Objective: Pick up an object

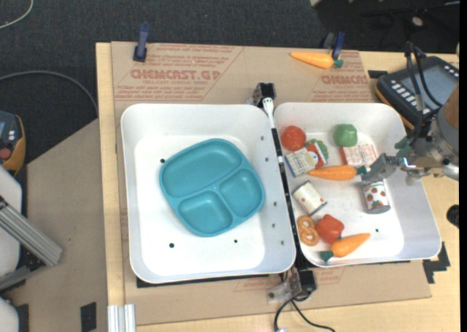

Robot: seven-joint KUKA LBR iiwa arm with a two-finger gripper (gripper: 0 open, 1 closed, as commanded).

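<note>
The right bin holds several toy foods: a red tomato, a green pepper, a small carton, a pink and white carton, a carrot, a white cylinder, a strawberry-print can, a pretzel, a red pepper and a second carrot. My gripper reaches in from the right, low over the bin. It sits just above the strawberry-print can and beside the pink and white carton. Nothing visibly hangs from it.
The left bin holds a teal divided plate. A third carrot lies on the cardboard behind the right bin, near a blue clamp. A dark device sits at the far right.
</note>
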